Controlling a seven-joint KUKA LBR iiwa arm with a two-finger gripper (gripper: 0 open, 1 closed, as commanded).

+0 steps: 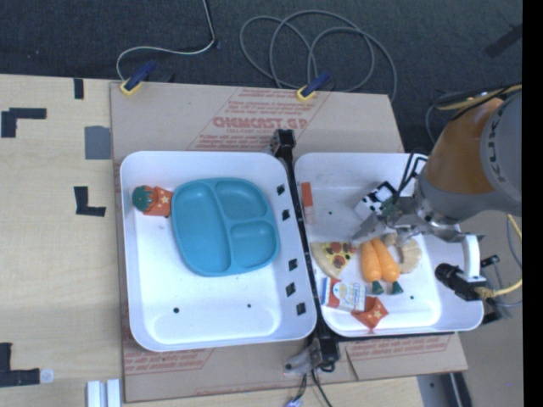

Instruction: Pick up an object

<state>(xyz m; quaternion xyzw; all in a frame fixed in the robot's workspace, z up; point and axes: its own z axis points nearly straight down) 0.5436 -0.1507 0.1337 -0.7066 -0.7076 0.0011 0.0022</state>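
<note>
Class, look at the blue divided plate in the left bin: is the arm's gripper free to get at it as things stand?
Probably yes. The blue plate lies flat and uncovered; the strawberry toy sits beside it. The gripper is over the right bin and must cross the divider.

— Is there any writing to read?
— Yes. Red print on the cardboard sheet (254,124) under the bins reads roughly "CHEMCAST GP"; smaller lines beneath are too blurred.
— Anything else?
— The small packet's (348,295) print is unreadable.
</note>
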